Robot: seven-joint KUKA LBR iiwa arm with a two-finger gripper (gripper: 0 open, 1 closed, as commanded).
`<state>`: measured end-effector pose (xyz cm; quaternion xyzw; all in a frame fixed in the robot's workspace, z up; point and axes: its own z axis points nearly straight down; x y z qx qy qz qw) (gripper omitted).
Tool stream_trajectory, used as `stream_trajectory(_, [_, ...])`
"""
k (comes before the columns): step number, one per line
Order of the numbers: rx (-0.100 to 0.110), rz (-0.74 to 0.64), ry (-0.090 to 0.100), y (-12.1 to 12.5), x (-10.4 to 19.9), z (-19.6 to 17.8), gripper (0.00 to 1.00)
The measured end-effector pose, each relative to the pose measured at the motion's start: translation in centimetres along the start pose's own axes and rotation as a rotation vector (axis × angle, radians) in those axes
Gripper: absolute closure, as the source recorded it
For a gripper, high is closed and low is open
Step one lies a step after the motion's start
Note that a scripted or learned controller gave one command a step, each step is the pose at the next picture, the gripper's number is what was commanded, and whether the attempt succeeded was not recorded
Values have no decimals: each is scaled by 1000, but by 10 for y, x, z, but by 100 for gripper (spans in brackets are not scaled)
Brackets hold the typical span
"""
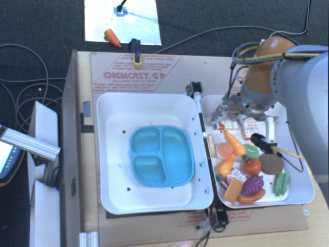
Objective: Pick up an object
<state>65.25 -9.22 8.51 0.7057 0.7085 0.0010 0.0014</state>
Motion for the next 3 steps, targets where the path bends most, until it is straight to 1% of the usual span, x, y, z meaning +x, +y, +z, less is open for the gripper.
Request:
stream_trajectory(1, [-2,-2,0,1,0,-11,100])
stream_trajectory(2, [-1,-1,0,-28,18,-101,100])
stream_trajectory(3, [1,0,1,-71,52,-120,100])
